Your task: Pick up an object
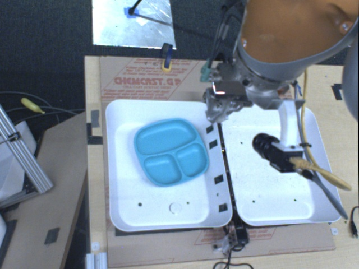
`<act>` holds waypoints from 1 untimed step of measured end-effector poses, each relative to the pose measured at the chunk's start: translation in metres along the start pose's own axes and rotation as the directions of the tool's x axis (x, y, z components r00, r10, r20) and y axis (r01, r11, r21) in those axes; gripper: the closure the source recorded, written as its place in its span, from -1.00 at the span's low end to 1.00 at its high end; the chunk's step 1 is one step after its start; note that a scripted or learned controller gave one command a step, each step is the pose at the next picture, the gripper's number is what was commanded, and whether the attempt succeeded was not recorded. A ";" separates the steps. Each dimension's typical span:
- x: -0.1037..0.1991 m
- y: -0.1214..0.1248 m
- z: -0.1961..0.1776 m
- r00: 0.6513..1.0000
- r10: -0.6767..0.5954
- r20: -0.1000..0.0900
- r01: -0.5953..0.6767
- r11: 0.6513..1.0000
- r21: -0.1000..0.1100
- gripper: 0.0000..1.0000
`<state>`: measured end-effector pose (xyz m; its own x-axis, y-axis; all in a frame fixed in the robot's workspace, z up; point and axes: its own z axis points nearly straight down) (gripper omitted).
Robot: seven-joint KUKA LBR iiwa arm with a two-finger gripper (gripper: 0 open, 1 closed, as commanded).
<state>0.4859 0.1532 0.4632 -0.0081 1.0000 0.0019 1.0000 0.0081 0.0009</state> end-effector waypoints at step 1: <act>-0.060 0.000 0.047 1.000 0.013 0.003 -0.013 1.000 0.003 1.00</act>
